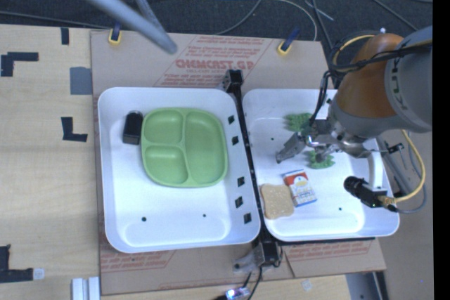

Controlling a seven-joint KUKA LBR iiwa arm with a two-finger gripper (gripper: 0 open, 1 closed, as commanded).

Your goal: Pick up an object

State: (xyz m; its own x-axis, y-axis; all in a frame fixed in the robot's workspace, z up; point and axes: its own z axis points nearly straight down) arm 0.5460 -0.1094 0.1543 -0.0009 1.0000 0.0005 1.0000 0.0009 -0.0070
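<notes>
Claw (299, 145) of the grey KUKA arm (394, 88) hangs low over the right bin (351, 225), its 2 dark fingers (290, 151) spread a little apart and pointing toward the bins' shared divider, with nothing visible between them. Closest to the tips is a small box (300, 187) in red, white and blue, lying flat on the bin floor just below and slightly right of the claw in the camera's view. Its long axis runs at a slant, from upper left to lower right. Touching the box's lower left corner, or nearly so, is a tan sponge-like slab (277, 200), a little farther from the fingers. A green leafy piece (299, 121) lies just above the claw, and a second green scrap (322, 161) sits just beside the wrist, partly hidden by it. In the left bin (119, 221), well apart, rest a green divided plate (185, 147) and a small black block (133, 128) touching its left rim. Judged from this layout, the box is the likeliest pick: the claw needs a short shift toward the near edge of the tabletop, plus a turn so the fingers close across the box's narrow sides.
</notes>
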